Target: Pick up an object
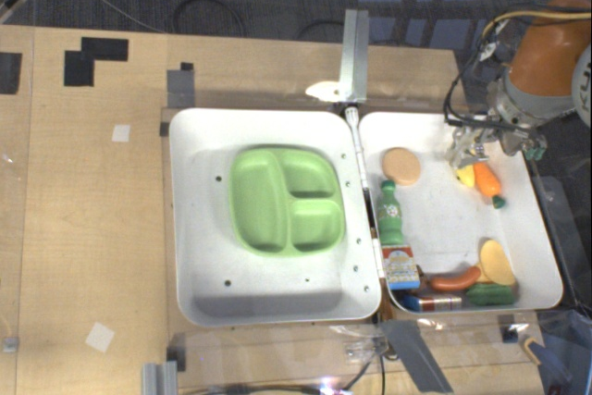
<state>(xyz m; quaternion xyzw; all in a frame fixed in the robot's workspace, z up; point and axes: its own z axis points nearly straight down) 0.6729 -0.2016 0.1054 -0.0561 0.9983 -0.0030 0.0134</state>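
My gripper [472, 153] hangs over the far right part of the right bin [546, 236], its fingers apart and nothing between them. Just below it lie an orange carrot [487, 180] with a green tip and a small yellow piece [465, 175], touching each other. A tan round bun [401, 165] sits to the left of them. A green bottle [390, 213] lies along the bin's left wall.
At the right bin's near end lie a red and blue box [400, 269], a sausage [453, 278], a yellow slice [497, 262] and a green vegetable [490, 294]. The left bin [199, 273] holds a green divided plate [287, 199]. A metal divider [356, 60] stands between the bins.
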